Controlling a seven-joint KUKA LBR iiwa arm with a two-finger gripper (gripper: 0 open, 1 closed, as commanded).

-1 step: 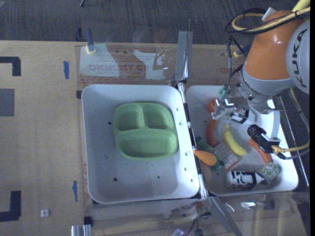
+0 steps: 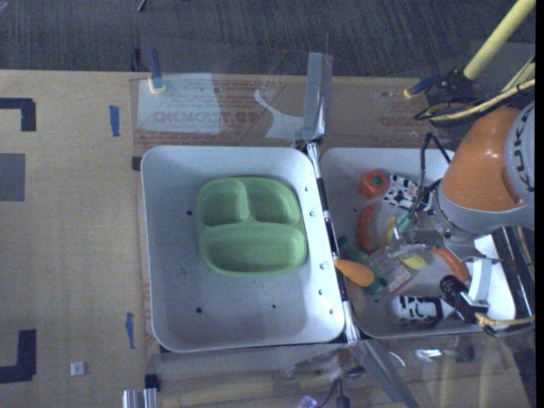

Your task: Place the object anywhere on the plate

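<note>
A green plate [image 2: 252, 224] with three compartments lies in the left white bin [image 2: 170, 296], and nothing rests on it. My gripper [image 2: 410, 238] hangs low in the right bin [image 2: 340, 172], over a cluster of toys. Right around it are a red-orange piece [image 2: 366, 227], a yellow piece [image 2: 416, 262] and an orange piece [image 2: 452, 264]. The wrist hides what lies directly beneath it. The gripper is well to the right of the plate, across the wall between the bins.
The right bin also holds an orange carrot [image 2: 355, 271] near its left wall, a red tomato-like toy [image 2: 372, 184], and two black-and-white patterned toys [image 2: 399, 194] [image 2: 418, 308]. A clear upright panel [image 2: 315, 100] stands behind the bins.
</note>
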